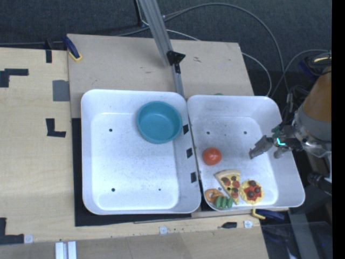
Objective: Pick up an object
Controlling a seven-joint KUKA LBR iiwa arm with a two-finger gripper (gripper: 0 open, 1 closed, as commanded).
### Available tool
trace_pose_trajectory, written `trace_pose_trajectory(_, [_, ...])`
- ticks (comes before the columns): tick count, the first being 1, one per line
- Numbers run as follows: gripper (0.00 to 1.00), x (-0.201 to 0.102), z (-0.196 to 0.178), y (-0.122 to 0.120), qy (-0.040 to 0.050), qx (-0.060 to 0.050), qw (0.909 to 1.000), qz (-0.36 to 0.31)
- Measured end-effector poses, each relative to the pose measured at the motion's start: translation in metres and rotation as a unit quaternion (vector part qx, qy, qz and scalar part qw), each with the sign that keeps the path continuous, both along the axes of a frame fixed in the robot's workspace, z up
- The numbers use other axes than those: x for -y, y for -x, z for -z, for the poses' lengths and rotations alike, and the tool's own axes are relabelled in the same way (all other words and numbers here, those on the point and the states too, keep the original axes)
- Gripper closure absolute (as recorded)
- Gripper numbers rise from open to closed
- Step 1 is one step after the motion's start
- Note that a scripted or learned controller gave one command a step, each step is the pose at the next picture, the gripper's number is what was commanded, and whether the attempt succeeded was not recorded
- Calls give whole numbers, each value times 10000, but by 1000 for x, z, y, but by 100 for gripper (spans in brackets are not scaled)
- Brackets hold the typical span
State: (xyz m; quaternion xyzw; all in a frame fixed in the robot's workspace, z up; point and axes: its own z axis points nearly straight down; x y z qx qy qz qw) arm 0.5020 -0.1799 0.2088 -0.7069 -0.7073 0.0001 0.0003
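From above, you see the gripper (261, 147) by the right bin's (268, 106) right wall, fingers spread, pinching nothing. Red ball (212, 156) sits mid-bin; pizza pieces (240, 187) crowd its near edge. The blue bowl (158, 122) sits in the left bin (97, 107).

A blue bowl (158, 122) sat in the left bin (102, 198); the gripper (268, 147) hovered over the right bin (232, 107), above a tomato (212, 156) and pizza slices (240, 186).
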Motion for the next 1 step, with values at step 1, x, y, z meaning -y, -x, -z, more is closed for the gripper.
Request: trace_pose_trajectory(1, [0,0,0,0,0,0,10000,0])
